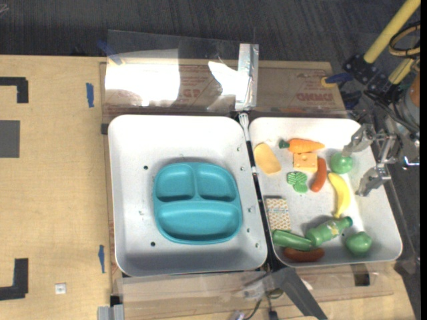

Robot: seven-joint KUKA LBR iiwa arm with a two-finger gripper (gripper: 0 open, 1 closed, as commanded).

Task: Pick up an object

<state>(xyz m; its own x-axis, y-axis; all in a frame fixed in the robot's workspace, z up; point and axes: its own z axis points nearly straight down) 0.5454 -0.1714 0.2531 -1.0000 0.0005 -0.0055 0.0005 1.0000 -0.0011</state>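
Note:
The right bin (pixel 387 212) holds several toy foods: a carrot (pixel 305 145), an orange block (pixel 305 160), a yellow-orange fruit (pixel 267 158), a red sausage (pixel 319 174), a round green piece (pixel 341 163), a banana (pixel 340 192), a green bottle (pixel 328 230), a cucumber (pixel 291 239) and a green pepper (pixel 359 243). My gripper (pixel 360 166) hangs over the bin's right side, just right of the round green piece and the banana. Its two metal fingers stand open and apart, one tip above the other in the view, with nothing between them.
The left bin (pixel 127 139) carries a teal divided plate (pixel 196 201). A patterned cracker (pixel 277 212), a green leafy piece (pixel 297 181) and a dark red piece (pixel 303 253) also lie in the right bin. Clear plastic sheeting (pixel 180 79) lies behind the bins. Cables and a yellow bar (pixel 393 25) crowd the upper right.

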